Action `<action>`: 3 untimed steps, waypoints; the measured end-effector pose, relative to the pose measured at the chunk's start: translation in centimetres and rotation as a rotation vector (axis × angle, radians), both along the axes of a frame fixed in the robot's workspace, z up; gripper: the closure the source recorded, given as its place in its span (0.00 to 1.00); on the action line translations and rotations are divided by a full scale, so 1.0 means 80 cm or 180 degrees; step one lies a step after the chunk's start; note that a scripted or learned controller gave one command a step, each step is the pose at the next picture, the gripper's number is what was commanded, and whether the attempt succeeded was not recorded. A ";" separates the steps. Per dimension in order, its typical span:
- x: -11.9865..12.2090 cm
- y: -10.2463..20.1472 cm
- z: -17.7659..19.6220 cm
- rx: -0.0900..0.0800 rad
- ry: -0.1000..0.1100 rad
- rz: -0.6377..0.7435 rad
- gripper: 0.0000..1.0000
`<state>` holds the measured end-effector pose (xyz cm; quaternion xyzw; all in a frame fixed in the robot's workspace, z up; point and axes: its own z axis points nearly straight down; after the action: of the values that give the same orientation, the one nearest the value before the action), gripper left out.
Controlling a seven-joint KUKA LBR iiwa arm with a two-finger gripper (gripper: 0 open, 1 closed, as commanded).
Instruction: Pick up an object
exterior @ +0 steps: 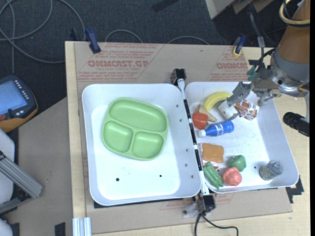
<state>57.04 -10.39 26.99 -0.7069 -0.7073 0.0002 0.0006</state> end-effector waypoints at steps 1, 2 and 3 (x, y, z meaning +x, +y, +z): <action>-0.081 -0.005 -0.112 -0.0001 0.0005 -0.0005 0.00; -0.110 0.013 -0.227 0.0001 -0.0034 -0.0001 0.00; -0.108 0.013 -0.214 -0.0004 -0.0050 -0.0004 1.00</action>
<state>48.37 -9.36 9.88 -0.7073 -0.7069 -0.0049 -0.0054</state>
